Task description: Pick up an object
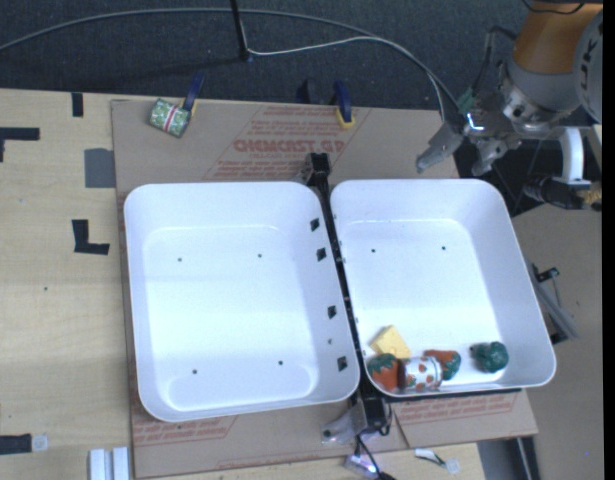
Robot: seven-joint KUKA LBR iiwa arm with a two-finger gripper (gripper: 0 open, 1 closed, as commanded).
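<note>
The pincer [449, 146] is hanging above the far right corner of the right bin [507, 268], just outside its rim, with the arm [547, 38] and its orange band reaching in from the right edge. Its two fingers are standing apart, released, with nothing between them; one grey finger [434, 154] is slanting down and to the left.

All the objects are lying well away from the pincer, down at the near edge of the right bin, clustered along its front wall. Nearest to the pincer among them is a yellow wedge [392, 343], its long axis running diagonally, with a corner pointing up toward the far left. Just below it, a dark green and red piece [384, 369] is sitting against the bin's near left corner. Beside that, a white and red cylinder [421, 373] is lying on its side, its long axis running left to right along the front wall, with a small red and green piece [445, 361] touching its right end. Farther right, set a little apart, a teal lump [490, 356] is resting, roundish, with no clear long axis.

The left bin [147, 298] is sitting far to the pincer's left. Beyond it, a small green patterned block [169, 117] is lying on the cardboard [277, 143].
</note>
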